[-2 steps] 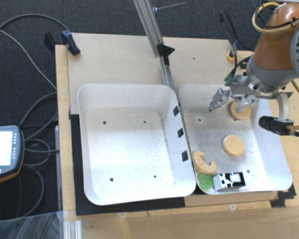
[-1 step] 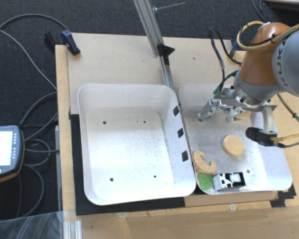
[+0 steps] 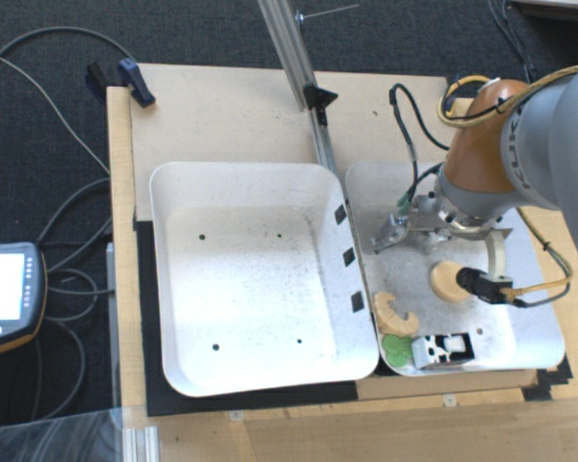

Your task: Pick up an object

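A dark grey carpet lies under everything, with black cables looping across it at the left, where a handheld control pendant [image 3: 5,295] with a pale screen and an orange rim rests near the frame's edge. The pale wooden table [image 3: 222,114] carries a blue clamp [image 3: 135,81] at its far-left corner and a slanted aluminium rail [image 3: 289,46] that runs down to the gap between the bins. The left bin [image 3: 173,200] is a shallow white tray, speckled, sitting on a black mat. Just beside it, the right bin [image 3: 366,186] holds the objects.

The arm [image 3: 520,133] enters from the right, its grey link ending in an orange band [image 3: 477,157], the wrist bent down over the middle of the right bin. The hand [image 3: 390,234] points left toward the bin's inner wall, low over the floor; whether it is wide or narrow I cannot tell, and nothing shows between its tips.

In the bin's near part, a tan round wooden piece [image 3: 448,282] lies just below the wrist, touching a black cable end. A tan notched wooden piece [image 3: 395,314] lies near the near-left corner, a green round object [image 3: 397,352] just below it, and a black-and-white block [image 3: 443,348] beside that, against the near wall.
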`<state>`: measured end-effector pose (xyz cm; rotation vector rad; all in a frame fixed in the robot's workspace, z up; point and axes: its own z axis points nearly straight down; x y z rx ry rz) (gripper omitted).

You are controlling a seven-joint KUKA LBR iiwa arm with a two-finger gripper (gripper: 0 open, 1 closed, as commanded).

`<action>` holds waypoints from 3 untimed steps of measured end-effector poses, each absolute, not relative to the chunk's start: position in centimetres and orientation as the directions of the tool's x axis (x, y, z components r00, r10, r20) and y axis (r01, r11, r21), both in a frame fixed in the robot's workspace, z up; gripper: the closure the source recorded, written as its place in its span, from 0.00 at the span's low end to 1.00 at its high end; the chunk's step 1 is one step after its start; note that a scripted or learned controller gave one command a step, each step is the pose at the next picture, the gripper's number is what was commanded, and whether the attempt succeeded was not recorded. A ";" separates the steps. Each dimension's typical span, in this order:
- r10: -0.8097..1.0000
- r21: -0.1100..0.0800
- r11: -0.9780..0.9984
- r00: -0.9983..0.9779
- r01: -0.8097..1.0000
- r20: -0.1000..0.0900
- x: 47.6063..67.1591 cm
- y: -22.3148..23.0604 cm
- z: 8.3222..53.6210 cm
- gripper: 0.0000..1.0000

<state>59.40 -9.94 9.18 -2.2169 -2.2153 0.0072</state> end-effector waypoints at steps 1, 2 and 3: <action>1.000 0.001 0.000 0.000 1.000 0.002 59.7 -9.9 10.7 1.00; 1.000 0.008 0.001 -0.001 1.000 -0.001 60.6 -10.3 16.8 1.00; 1.000 0.008 0.002 -0.002 1.000 -0.001 61.6 -10.6 22.8 1.00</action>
